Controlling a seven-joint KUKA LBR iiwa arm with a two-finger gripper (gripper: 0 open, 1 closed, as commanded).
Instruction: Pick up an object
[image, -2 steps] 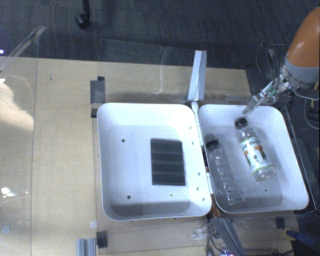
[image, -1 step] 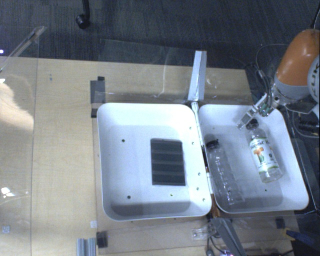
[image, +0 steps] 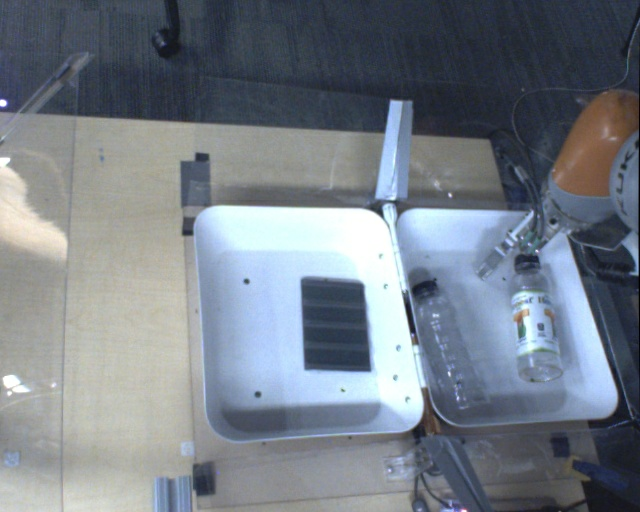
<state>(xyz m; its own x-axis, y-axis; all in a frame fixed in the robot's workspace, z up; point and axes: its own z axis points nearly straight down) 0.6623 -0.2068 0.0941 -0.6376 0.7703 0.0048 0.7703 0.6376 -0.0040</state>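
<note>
Jaws (image: 503, 252) slightly open, empty, near labelled bottle's (image: 534, 322) cap in right bin (image: 600, 385); round bottle may roll off or slip

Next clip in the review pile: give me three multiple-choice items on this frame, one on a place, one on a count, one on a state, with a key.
1. Where does the dark ridged pad lie?
A. left bin
B. right bin
C. bare bench

2. How many bottles lie in the right bin?
A. one
B. two
C. four

3. How is the labelled bottle resting?
A. upright
B. on its side
C. lifted by the gripper

Key: 1 A, it sits on the left bin floor. 2 B, the labelled one plus a clear bottle. 3 B, it lies flat, cap toward the gripper above it.
</note>
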